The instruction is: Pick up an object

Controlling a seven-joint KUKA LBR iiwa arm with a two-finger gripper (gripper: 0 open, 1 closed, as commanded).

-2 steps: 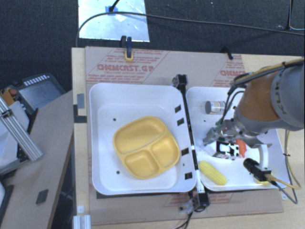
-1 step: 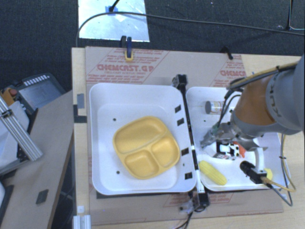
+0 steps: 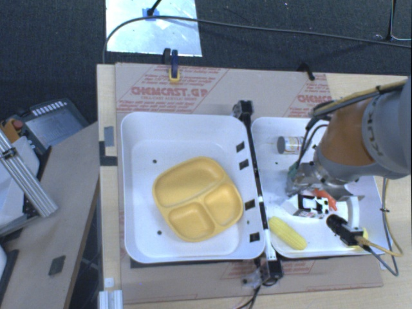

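My gripper (image 3: 300,180) hangs low over the right bin (image 3: 273,166), near its middle. It is too hard to see whether it is wide or closed. I think I am at the reaching step, with nothing picked up yet.

3 things lie in this bin. A black and white thing (image 3: 313,204) is just beside my gripper, toward the front. A corn (image 3: 288,232) lies near the front wall, a bit apart from me. A jar (image 3: 289,145) lies on its side near the back. A yellow plate (image 3: 196,197) sits in the left bin (image 3: 141,147), well apart from me.

Next I should choose 1 thing, likely the nearest. I need to line up right over it, go down, and close on it.
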